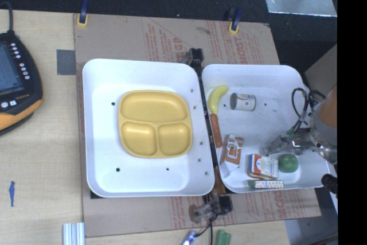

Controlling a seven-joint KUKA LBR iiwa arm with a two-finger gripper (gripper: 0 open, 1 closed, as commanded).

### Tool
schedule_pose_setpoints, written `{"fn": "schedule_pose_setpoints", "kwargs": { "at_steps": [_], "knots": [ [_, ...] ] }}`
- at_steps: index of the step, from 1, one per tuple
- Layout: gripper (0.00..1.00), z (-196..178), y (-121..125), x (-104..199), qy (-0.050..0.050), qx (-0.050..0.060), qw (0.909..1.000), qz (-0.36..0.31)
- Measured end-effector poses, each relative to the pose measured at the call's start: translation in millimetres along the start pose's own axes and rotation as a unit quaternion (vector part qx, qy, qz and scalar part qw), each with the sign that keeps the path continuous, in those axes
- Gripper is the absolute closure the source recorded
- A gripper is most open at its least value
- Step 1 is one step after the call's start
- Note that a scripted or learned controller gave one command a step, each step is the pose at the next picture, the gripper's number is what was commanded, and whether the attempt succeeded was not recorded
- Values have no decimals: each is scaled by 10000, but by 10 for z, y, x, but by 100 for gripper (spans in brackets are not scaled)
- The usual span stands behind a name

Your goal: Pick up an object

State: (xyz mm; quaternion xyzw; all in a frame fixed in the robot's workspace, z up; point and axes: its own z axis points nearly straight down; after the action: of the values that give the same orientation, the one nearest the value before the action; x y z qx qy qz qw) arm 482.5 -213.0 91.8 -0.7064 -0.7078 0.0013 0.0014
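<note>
The gripper hangs low over the right bin, close to its right wall — whether it is parted or closed I cannot tell. Just below it lies a green ball, beside a small carton. A banana and a small can sit near the bin's upper left, a sausage along its left wall. The left bin holds a yellow divided plate
</note>
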Motion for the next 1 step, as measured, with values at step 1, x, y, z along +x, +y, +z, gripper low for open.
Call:
{"fn": "schedule_pose_setpoints", "kwargs": {
  "at_steps": [1],
  "knots": [
    [0,-2,597,866,-4,-4,10000,-27]
  ]
}}
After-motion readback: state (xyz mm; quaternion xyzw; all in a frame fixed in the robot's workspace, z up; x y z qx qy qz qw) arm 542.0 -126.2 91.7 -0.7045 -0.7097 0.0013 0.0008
